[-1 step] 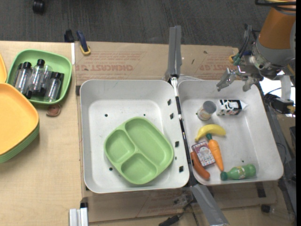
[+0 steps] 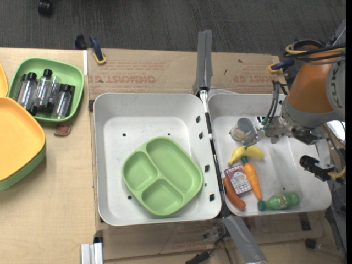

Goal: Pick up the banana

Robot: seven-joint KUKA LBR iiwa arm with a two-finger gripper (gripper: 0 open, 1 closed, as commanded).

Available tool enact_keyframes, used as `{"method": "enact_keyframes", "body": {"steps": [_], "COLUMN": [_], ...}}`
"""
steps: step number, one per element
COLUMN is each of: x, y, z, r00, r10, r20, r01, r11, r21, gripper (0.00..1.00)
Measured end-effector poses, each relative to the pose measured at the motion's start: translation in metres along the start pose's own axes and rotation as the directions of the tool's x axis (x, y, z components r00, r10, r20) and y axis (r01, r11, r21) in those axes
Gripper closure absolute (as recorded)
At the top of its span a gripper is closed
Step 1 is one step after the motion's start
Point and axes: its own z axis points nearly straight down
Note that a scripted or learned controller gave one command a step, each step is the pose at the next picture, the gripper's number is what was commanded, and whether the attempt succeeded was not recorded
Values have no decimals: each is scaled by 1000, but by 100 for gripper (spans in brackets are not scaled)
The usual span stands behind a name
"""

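1. The banana (image 2: 246, 154) lies in the right bin (image 2: 297, 205), in its upper left part, just above the carrot (image 2: 252, 180) and a small pink packet (image 2: 238, 180).
2. Its long axis runs roughly left to right with a slight bend, the left end dipping lower toward the bin's inner wall.
3. The tool (image 2: 254, 137) hangs just above the banana's right half, close beside a small round tin (image 2: 241, 129); whether it touches the fruit is unclear.
4. Whether the tool is apart or together cannot be told from this slanted view.
5. Judged from this, the banana sits slightly down and left of the tool, so a short drop toward its middle, with the grip set across the long axis, would suit.
6. The carrot and tin crowd both sides, which could spoil the grasp.
7. A green bottle (image 2: 279, 201) lies well apart, lower right.
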Motion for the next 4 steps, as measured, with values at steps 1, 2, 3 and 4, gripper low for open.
{"method": "enact_keyframes", "body": {"steps": [1,2,3,4], "x": [30,-17,-18,-55], "y": [-13,38,38,59], "z": [16,26,17,-70], "r00": [1000,1000,1000,998], "r10": [-6,23,24,-69], "r20": [8,2,3,2], "r01": [6,-23,-24,69], "r11": [1000,1000,1000,998], "r21": [-24,-2,-3,-2], "gripper": [0,0,100,100]}}
